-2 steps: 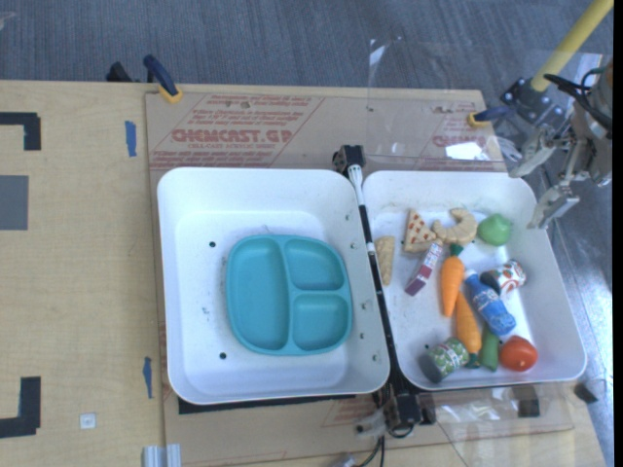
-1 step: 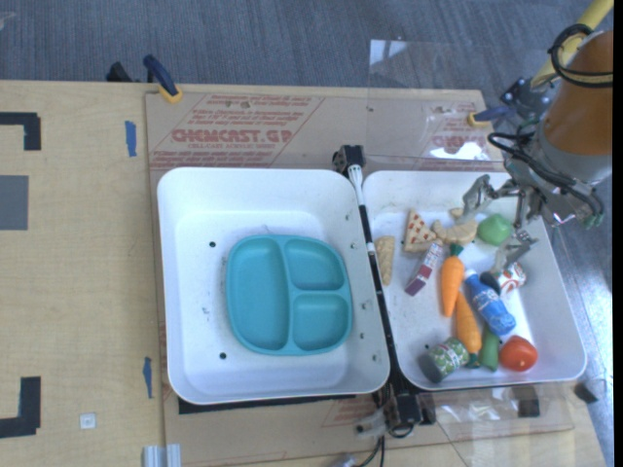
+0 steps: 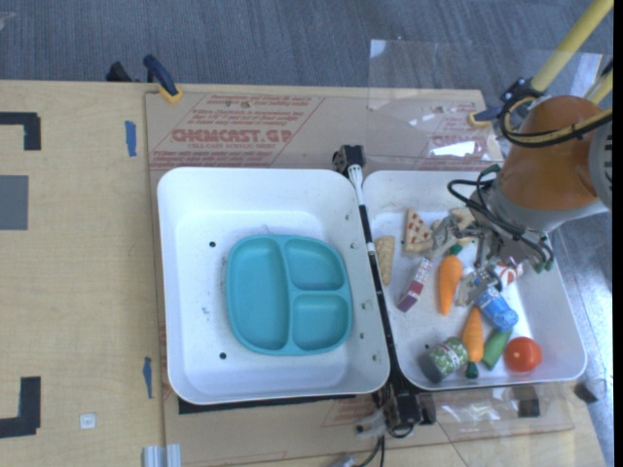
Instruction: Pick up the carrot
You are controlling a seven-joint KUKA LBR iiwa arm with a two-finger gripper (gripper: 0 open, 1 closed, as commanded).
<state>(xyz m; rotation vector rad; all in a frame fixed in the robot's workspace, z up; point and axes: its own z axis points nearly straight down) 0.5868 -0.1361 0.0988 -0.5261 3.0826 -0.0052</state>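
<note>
Camera view: smooth tapered orange carrot [image 3: 449, 281] in glossy white right bin [image 3: 569, 329]

Overhead slanted view of both bins [image 3: 180, 290]

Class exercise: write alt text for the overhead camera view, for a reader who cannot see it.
A grey robot arm with an orange band reaches from the right, its two-finger gripper low over the right white bin, beside an upright orange toy carrot among other toy foods. The left white bin holds a teal three-compartment plastic plate.
</note>
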